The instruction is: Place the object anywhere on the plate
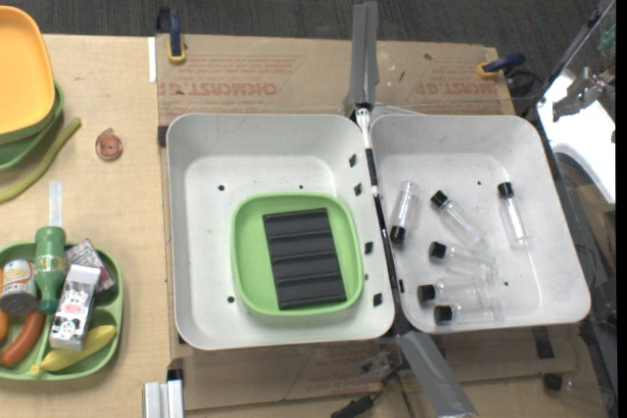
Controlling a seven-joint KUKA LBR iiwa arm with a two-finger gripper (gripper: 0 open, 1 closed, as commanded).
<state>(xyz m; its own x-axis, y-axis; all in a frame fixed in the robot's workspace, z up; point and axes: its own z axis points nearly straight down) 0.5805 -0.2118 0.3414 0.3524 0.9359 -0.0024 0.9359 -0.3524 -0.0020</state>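
I am looking down on the two shallow white bins. In the left white bin point(196, 210) lies the green square plastic plate point(249, 245), and a black ridged rectangular block point(304, 257) is in its middle. The things to pick are in the right white bin point(554, 210): I count six small clear tubes with black caps, all lying on their sides. One clear tube point(403, 208) lies close to the wall between the bins. A second tube point(455, 216) and a third tube point(513, 213) are more to the middle and to the far side. Three others point(460, 289) lie close together at the near edge, and some seem to touch.

Whether the gripper is apart or together, I cannot tell.

I judge these tubes are very light, stiff and smooth, so they will roll or slip away easily when pushed. If they are glass they can also crack; I cannot say the material. I would choose the third tube, because it lies apart from the rest. I would take it across the body, near the middle, not at the cap end. On the plate the grooves of the block may stop it from rolling.
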